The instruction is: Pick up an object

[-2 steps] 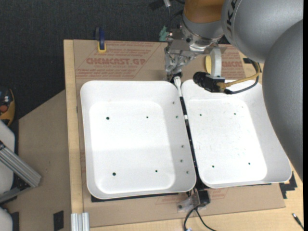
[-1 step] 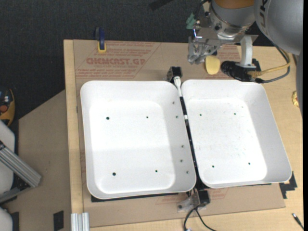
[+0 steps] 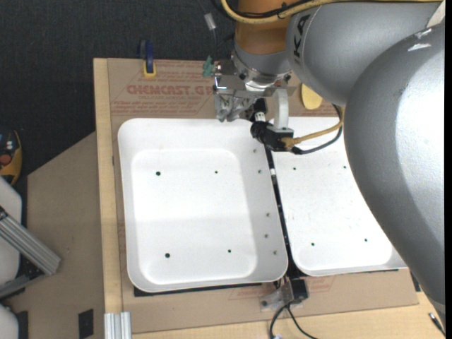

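Observation:
My gripper (image 3: 227, 109) hangs below the orange-banded wrist (image 3: 272, 6), over the far rim of the left white bin (image 3: 131, 189), near that bin's back right corner. Nothing shows in its grasp from this angle. A black and white fitting with a cable (image 3: 279, 136) sits just to its right, over the seam between the two bins. The left bin's floor shows a few small dark dots. The right white bin (image 3: 332, 246) lies partly under the big grey arm link (image 3: 395, 119).
Both bins rest on a brown board with red lettering (image 3: 166, 89). A blue and yellow clamp (image 3: 148, 56) stands at the board's far left edge. A metal rail (image 3: 28, 246) lies off the board at left. A cable plug (image 3: 293, 292) sits at the front.

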{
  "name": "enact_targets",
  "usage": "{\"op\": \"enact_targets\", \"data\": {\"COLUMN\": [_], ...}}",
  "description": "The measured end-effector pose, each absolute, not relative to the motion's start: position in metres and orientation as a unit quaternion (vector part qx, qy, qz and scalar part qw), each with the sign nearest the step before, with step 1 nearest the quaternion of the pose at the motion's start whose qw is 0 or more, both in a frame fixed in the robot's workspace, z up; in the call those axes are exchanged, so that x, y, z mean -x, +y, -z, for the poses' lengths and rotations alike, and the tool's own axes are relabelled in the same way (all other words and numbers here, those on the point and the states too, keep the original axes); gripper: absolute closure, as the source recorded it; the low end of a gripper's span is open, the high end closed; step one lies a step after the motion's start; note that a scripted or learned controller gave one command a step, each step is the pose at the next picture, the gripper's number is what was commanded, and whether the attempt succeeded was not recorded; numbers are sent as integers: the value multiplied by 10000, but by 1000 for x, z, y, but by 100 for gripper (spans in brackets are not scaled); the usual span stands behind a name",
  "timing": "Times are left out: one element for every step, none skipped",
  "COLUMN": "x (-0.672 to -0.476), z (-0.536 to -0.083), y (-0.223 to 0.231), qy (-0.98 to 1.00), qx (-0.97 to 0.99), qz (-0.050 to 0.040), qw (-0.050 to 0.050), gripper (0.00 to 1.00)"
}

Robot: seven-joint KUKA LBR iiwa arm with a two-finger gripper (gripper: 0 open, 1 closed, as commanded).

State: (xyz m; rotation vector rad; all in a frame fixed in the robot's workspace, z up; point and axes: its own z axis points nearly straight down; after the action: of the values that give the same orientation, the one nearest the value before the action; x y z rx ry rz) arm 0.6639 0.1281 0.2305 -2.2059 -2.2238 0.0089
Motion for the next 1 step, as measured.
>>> {"op": "enact_targets", "data": {"x": [-668], "z": [-291], "y": [57], "qy": [-7049], "qx": [7093], "qz": [21], "qw": [-40], "gripper": [100]}}
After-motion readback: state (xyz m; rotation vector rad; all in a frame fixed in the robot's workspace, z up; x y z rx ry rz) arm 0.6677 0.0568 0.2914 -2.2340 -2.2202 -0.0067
